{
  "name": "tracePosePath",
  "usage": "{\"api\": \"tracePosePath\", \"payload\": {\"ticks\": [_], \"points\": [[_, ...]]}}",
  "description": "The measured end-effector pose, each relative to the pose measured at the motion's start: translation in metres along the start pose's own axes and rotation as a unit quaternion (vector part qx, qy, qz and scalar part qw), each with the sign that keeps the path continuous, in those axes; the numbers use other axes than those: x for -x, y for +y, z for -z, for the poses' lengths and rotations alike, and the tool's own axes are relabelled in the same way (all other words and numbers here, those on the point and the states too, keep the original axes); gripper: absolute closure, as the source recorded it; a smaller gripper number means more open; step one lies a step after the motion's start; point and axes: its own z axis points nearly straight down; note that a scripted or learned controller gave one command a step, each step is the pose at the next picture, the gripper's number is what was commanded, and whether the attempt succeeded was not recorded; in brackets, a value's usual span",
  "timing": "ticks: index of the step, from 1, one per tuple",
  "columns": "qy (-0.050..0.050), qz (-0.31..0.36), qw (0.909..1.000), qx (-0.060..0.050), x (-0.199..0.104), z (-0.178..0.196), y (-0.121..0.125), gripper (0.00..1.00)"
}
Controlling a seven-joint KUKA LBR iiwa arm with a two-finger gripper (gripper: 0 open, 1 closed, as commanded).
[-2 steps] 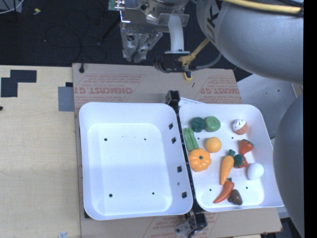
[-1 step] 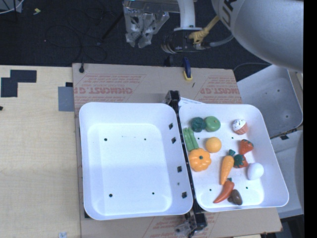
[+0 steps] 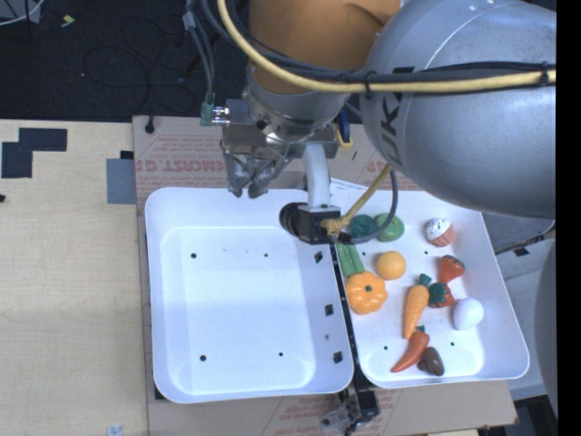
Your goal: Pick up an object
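This is looking like a robotics lab. A big grey arm with an orange band is reaching over a plywood bench where two white bins are sitting side by side on cardboard. Toy vegetables are lying in the right bin, cables are trailing across the dark floor behind, and a yellow hose is looping around the arm.

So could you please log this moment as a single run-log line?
hand: above far rim of left white bin | holding: nothing seen | toy food: in right white bin
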Motion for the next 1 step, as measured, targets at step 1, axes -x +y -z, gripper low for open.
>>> {"api": "tracePosePath", "payload": {"ticks": [1], "points": [[0.003,0.001,1.0000,0.009,0.0477,-0.1455,0.0723,1.00]]}}
